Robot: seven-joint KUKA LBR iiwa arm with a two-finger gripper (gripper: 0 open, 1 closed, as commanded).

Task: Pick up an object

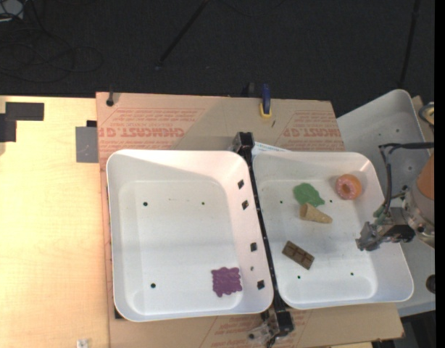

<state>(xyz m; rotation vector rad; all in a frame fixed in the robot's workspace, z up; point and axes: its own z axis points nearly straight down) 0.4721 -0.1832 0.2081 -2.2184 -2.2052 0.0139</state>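
Pincer (pixel 369 242) over right bin's (pixel 396 285) edge (purple toy (pixel 226 281) in left bin (pixel 121 194))

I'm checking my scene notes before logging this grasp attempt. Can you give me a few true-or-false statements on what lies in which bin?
1. The purple grape bunch lies in the left bin. True.
2. The pink donut lies in the left bin. False: it lies in the right bin, near the far corner.
3. The chocolate bar touches the ice cream cone. False: they lie apart.
4. The green piece lies just beside the cone. True.
5. The pincer is at the right bin's right side. True.
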